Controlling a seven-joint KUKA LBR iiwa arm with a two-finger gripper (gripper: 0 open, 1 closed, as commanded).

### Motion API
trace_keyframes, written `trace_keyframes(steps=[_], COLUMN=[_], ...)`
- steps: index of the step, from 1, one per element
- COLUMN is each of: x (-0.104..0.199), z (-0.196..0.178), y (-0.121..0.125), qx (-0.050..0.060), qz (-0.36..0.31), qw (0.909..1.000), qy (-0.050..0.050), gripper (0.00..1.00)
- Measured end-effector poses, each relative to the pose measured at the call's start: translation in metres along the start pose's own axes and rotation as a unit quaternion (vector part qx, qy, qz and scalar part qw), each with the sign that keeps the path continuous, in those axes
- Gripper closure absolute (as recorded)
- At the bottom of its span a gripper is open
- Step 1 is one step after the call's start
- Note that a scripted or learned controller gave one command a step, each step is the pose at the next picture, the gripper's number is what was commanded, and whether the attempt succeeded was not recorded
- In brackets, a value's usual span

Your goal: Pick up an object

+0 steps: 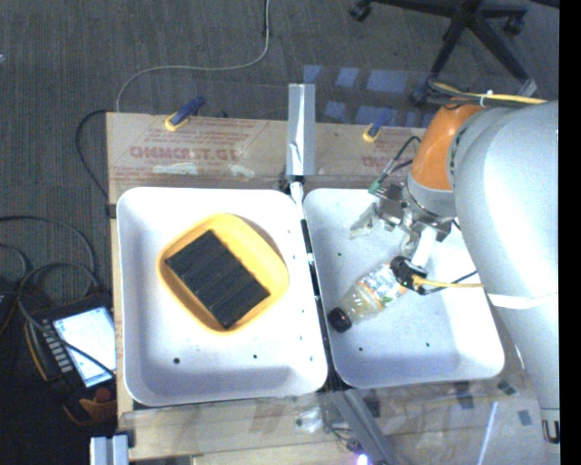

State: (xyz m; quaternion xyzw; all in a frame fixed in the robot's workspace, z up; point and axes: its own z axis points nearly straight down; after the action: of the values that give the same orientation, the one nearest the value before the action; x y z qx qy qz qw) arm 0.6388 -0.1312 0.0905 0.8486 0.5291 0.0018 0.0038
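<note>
A clear plastic bottle (370,297) lies on its side in the right bin (436,350), near the middle. Its black cap (339,319) points toward the divide between the bins, and its crinkled, see-through body slants up toward the arm. The tool (388,214) hangs over the far part of the same bin, just beyond the bottle and apart from it. Whether it is apart or together cannot be told from here. Above it sit the orange band (443,154) and the broad, smooth grey arm (513,200).

The left bin (138,238) holds a rounded yellow bowl (265,245), and in the bowl rests a dark, ribbed rectangular slab (218,279), turned at an angle. Both bins are shallow, matte white trays with soft corners.

They sit on the bench (200,150), a pale brown board with faint red lettering and a blue-and-yellow clamp (184,112) at its far edge. The floor (54,91) is dark grey carpet crossed by thin cables. An office chair base (472,27) stands at the far side, and a lit screen (80,341) lies on the left.
</note>
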Motion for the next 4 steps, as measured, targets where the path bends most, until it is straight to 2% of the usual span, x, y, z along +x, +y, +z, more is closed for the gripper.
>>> trace_keyframes(steps=[1,2,3,4], x=[-0.045,-0.052,-0.045,-0.034], z=[-0.019,-0.001,-0.002,-0.003], y=[-0.005,-0.038,-0.057,-0.098], qx=[0.005,-0.004,-0.005,-0.015], qz=[0.0,-0.092,-0.17,-0.209], qw=[1.0,0.9957,0.9854,0.9777], qy=[-0.001,0.0,0.001,0.0], gripper=[0.0,0.0,0.0,0.0])
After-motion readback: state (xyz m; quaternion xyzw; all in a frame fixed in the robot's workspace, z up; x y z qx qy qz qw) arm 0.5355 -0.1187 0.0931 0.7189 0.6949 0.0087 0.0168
